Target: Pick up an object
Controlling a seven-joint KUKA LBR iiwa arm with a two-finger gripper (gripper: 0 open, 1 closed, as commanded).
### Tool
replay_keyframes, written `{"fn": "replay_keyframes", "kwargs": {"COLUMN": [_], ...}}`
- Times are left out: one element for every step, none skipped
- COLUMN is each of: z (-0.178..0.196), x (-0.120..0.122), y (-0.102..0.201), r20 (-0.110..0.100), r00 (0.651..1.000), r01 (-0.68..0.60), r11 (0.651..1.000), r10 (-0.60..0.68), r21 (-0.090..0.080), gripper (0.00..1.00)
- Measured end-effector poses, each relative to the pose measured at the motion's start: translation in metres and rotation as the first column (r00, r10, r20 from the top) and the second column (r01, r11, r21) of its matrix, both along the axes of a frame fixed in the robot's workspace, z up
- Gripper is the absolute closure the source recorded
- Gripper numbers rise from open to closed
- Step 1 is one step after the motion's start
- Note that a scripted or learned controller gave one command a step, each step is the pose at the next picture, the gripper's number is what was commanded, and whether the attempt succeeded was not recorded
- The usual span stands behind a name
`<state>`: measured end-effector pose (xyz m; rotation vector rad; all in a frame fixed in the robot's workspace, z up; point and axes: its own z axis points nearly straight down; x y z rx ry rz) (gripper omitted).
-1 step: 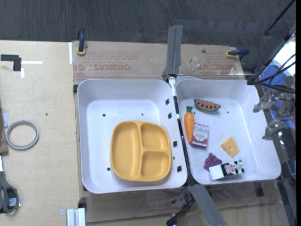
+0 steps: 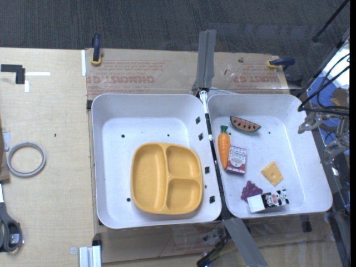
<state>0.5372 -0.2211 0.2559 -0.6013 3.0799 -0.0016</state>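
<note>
The right bin (image 2: 311, 171) holds several small toys. A watermelon slice (image 2: 245, 124) lies near its back. An orange carrot (image 2: 223, 145) lies along the left wall, and a small red and white carton (image 2: 237, 160) sits beside it. A yellow cheese wedge (image 2: 272, 173) is near the middle. Purple grapes (image 2: 251, 190) touch a white and black box (image 2: 268, 200) at the front. In the left bin (image 2: 111, 127) lies a yellow divided plate (image 2: 166, 178), with nothing on it.
A grey tape roll (image 2: 25, 159) and scissors (image 2: 8, 232) lie on the wooden bench at the left. Clamps (image 2: 96, 49) (image 2: 281, 63) hold cardboard behind the bins. Cables and a metal frame (image 2: 325, 121) crowd the right edge.
</note>
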Motion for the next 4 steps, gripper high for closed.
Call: {"fn": "replay_keyframes", "kwargs": {"z": [-0.098, -0.145, -0.163, -0.139], "x": [-0.009, 0.024, 0.100, 0.113], "y": [0.003, 0.036, 0.035, 0.036], "r20": [-0.002, -0.002, 0.000, -0.001], "r00": [0.933, 0.616, 0.478, 0.095], "r01": [0.359, 0.788, 0.879, 0.995], "r11": [0.933, 0.616, 0.478, 0.095], "r10": [-0.359, -0.788, -0.879, -0.996], "r21": [0.001, 0.001, 0.002, 0.003], "gripper": [0.00, 0.00, 0.00, 0.00]}}
